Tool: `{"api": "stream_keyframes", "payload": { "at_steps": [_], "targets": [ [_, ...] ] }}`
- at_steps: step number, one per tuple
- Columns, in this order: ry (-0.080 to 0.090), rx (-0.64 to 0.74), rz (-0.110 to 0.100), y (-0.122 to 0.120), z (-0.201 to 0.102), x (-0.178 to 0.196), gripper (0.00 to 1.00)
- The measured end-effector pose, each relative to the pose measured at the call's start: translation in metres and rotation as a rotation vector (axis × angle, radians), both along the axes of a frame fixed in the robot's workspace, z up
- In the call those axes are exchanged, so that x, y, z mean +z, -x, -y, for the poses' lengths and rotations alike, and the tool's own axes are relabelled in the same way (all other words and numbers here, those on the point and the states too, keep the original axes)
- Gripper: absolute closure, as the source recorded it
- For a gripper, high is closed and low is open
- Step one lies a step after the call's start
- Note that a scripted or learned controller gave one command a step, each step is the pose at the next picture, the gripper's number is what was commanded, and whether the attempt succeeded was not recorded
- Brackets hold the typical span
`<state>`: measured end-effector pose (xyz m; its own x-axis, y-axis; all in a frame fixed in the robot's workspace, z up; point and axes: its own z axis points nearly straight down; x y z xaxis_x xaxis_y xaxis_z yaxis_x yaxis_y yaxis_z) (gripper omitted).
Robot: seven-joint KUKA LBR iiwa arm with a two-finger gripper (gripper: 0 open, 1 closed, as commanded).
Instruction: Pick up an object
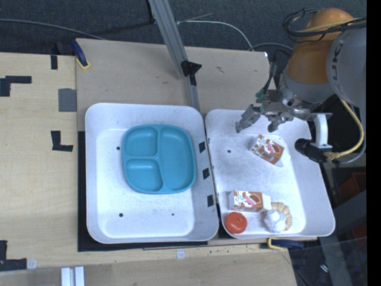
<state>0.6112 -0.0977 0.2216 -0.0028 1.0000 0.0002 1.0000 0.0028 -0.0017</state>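
Observation:
My gripper hangs over the far part of the right bin, its two fingers spread open with nothing between them. Just below and to the right of it lies a small red-and-white packet on the bin floor. At the near end of the same bin sit a red-and-white carton, a red tomato-like ball and a white-and-tan toy.
The left bin holds a blue divided plate. A grey metal pole slants up from between the bins. The arm's body and cables crowd the upper right.

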Motion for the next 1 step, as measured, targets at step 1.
{"api": "stream_keyframes", "payload": {
  "at_steps": [1],
  "targets": [
    [0.0, 0.0, 0.0, 0.0, 0.0001, 0.0, 0.0]
  ]
}}
